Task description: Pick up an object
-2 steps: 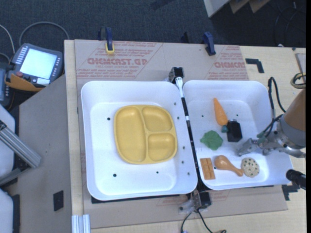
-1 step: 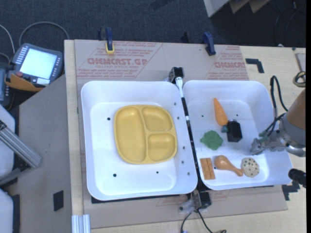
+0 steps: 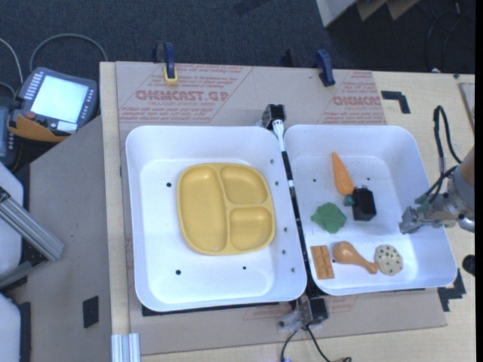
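The right bin holds an orange carrot, a black block, a green leafy piece, a tan drumstick, a speckled cookie and an orange cracker. My gripper hangs at the bin's right rim, to the right of the black block and apart from every object. Nothing is visible between its fingers.
The left bin holds a yellow divided plate. A pendant with a lit screen lies off the bench to the left. Blue clamps grip the board's far edge. A black cable loops beside the right bin.
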Action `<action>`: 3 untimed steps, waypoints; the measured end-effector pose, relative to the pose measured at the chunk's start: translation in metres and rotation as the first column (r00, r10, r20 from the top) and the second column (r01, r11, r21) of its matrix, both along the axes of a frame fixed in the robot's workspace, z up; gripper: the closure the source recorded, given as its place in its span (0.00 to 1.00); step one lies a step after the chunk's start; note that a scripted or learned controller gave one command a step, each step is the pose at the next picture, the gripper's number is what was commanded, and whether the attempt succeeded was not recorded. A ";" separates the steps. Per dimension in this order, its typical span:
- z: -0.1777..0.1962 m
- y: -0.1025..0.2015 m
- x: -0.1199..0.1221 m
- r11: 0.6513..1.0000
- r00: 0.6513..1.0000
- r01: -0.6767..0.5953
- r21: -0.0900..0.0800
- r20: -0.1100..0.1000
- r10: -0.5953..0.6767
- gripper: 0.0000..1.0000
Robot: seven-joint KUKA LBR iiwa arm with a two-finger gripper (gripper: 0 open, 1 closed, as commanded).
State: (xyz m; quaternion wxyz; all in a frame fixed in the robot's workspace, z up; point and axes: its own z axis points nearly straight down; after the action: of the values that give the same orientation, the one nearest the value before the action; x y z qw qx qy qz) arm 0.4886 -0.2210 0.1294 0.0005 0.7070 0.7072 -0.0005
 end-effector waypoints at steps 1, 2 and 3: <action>0.061 -0.001 0.002 1.000 1.000 -0.001 -0.002 0.003 0.001 1.00; 0.121 -0.001 0.003 1.000 1.000 -0.002 -0.002 0.004 0.002 1.00; 0.125 0.049 0.026 1.000 1.000 -0.006 0.002 0.000 0.006 1.00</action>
State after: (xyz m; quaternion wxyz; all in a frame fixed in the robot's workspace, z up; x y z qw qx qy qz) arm 0.5145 -0.1721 0.2544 -0.0003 0.7047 0.7095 0.0000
